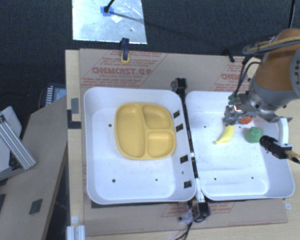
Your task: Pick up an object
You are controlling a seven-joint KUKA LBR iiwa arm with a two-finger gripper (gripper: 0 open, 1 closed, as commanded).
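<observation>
Orange object (245,119) half hidden under gripper (232,115); arm (282,69) edge-cropped.

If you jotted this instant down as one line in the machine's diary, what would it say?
gripper: low in right bin, above banana top end | green object: beside banana | yellow divided plate: left bin | lift: not yet

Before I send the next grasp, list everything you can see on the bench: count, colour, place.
white bins: two, white, side by side on the bench
divided plate: one, yellow, in the left bin
banana: one, yellow, right bin, below the gripper
green object: one, green, right bin, right of the banana
orange object: one, orange, partly hidden beside the gripper
arm: one, grey with orange band, reaching in from the right
gripper: one, over the right bin, above the banana's upper end
</observation>
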